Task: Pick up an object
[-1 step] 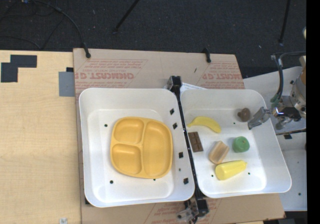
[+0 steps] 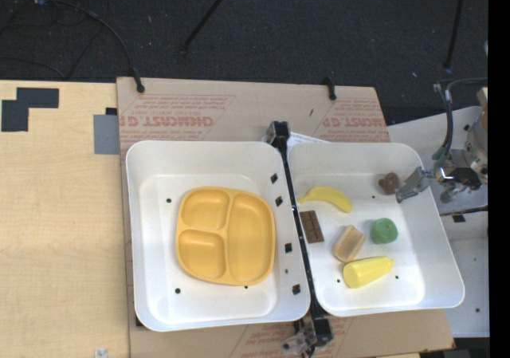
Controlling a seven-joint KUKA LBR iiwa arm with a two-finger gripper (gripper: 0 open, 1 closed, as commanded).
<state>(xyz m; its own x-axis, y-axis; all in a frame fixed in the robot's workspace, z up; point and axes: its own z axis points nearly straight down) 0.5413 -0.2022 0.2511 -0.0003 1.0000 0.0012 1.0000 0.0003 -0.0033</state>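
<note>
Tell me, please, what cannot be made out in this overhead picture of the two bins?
- Pincer, camera view: small and grey at the right bin's rim; open or shut is unclear.
- Arm: cut off by the frame's right edge.
- Brown object: too small and blurred to identify.
- Dark block by the divider: surface detail unreadable.

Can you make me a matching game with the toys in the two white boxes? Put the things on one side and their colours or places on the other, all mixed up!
Things:
1. divided plate
2. banana
3. round ball
4. small lump next to the pincer

Colours and places:
A. green, in the right bin
B. brownish, near the far right side of the right bin
C. orange-yellow, alone in the left bin
D. yellow and curved, near the divider in the right bin

Right pairs: 1-C, 2-D, 3-A, 4-B
</note>
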